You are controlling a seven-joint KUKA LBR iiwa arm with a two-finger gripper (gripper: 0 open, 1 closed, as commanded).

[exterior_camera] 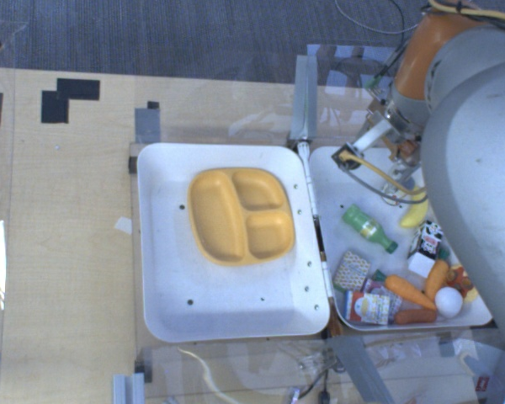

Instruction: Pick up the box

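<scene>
Seeing the box (372, 306), red and white, lying flat in the near left corner of the right bin (332, 196). Finding a patterned pouch (351, 269) just beside it on the far side, and a carrot (410, 291) just to its right, with a white ball (448, 301) farther right. Spotting a green bottle (369, 228) farther back, lying slantwise, and a yellow thing (414, 215) to the right of it. Watching the gripper (402, 154) hanging over the far part of the same bin, well apart from the box; not managing to tell whether open or closed. Noting a yellow tray (240, 215) sitting in the left bin (156, 251).
</scene>
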